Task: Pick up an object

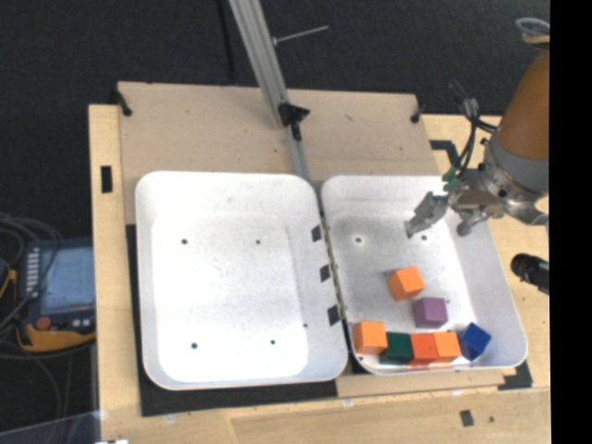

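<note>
Overhead, the grey arm (pixel 523 128) is reaching from the right, its gripper (pixel 442 218) hovering with jaws spread, grasping nothing, over the right bin (pixel 370 192) above 7 blocks.

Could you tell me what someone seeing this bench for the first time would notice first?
Probably the cluster of coloured blocks in the right bin: an orange block and a purple block stand apart, above a row along the near wall ending in a blue block. The gripper hovers over that bin's far part.
</note>
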`<action>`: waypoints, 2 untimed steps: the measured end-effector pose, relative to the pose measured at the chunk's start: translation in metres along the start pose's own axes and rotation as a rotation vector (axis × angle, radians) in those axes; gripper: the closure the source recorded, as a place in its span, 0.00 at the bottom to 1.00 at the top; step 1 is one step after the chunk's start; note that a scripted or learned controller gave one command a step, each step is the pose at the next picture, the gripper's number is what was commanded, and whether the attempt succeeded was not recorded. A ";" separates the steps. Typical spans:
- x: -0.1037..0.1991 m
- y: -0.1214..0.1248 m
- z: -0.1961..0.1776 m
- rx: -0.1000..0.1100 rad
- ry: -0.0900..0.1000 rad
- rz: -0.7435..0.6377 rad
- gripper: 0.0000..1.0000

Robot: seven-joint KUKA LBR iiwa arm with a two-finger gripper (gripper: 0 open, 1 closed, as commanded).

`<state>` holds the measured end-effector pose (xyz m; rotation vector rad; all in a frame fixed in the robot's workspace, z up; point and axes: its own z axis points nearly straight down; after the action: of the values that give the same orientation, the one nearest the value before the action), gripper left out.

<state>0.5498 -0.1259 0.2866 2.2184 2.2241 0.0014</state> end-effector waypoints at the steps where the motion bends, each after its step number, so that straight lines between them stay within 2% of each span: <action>1: 0.000 0.000 0.000 -0.001 0.000 0.002 0.00; 2: 0.006 -0.007 0.057 0.005 -0.001 0.004 0.00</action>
<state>0.5431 -0.1203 0.2301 2.2247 2.2212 -0.0055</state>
